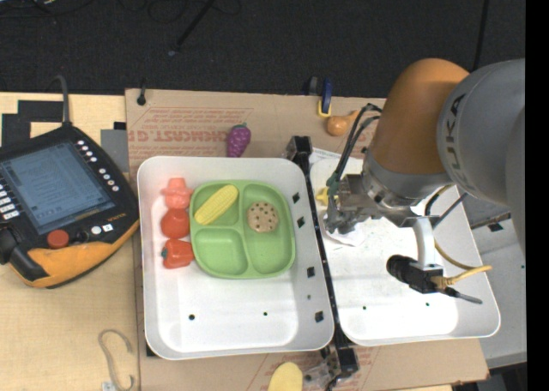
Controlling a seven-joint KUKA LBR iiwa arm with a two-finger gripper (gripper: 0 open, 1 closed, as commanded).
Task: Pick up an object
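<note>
The grey arm with its orange band reaches in from the right over the right bin (463,312). My gripper (340,214) hangs low at that bin's left wall, near the divider between the bins. A small yellow bit (322,197) shows just left of it; what it is cannot be made out. In the left bin (223,321) lies a green divided plate (225,256) holding a yellow corn cob (214,203) and a round cookie (262,218). Left of the plate lie a pink toy (176,193), a red tomato (174,224) and a red pepper (177,253).
Purple grapes (238,139) and an orange toy (337,123) lie on the cardboard behind the bins. A yellow object (286,376) sits at the front edge. A teach pendant (60,201) rests at the left. A black cable fitting (416,273) hangs over the right bin.
</note>
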